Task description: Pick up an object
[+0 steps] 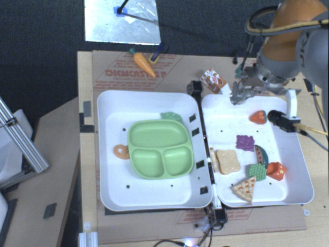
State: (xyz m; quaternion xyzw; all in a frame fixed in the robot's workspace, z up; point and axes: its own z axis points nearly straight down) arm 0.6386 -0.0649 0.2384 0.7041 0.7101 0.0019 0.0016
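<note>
My gripper (239, 94) hangs over the far left corner of the right bin (298, 158), with nothing seen in it. In that bin lie a red strawberry-like piece (258, 117), purple grapes (245, 142), a bread slice (227, 161), a watermelon slice (261, 154), a green waffle piece (258, 172), a red pepper (276, 171) and a pizza slice (244, 188). The strawberry-like piece is nearest the gripper, a little to its right and nearer the camera.
The left bin (110, 138) holds a green divided plate (159, 148), a small pretzel (121, 152) and a green leafy piece (172, 116). Behind the bins lie a toy carrot (143, 64) and a red-and-white snack (212, 80). A foil sheet (121, 14) lies at the back.
</note>
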